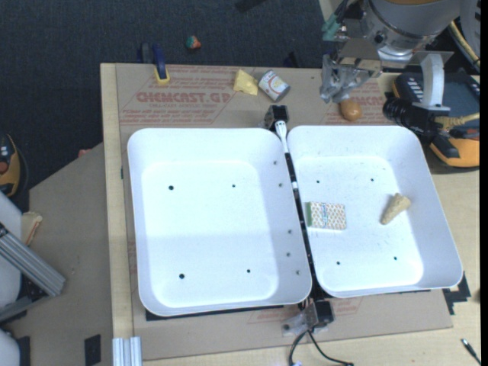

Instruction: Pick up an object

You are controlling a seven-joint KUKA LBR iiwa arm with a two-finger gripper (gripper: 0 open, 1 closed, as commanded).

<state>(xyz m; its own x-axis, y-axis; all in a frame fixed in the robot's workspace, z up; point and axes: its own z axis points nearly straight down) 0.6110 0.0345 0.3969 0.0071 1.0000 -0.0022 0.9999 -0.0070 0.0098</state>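
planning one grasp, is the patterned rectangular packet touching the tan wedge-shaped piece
Apart. The camera view shows bare bin floor between the patterned rectangular packet and the tan wedge-shaped piece.

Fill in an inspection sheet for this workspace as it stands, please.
Surface: brown printed board bearing the left bin and the right bin, both white, side by side.
Job's things: patterned packet and tan chunk, lying apart in the right bin.
Clutter: yellow wedge, small box and brown round piece on the board behind the bins; blue-and-yellow clamp at its back edge.
Grippers: hand over the board behind the right bin, close to the brown round piece.
Cables: dark cable at the front edge.
Surroundings: dark carpet with a small coloured ball.
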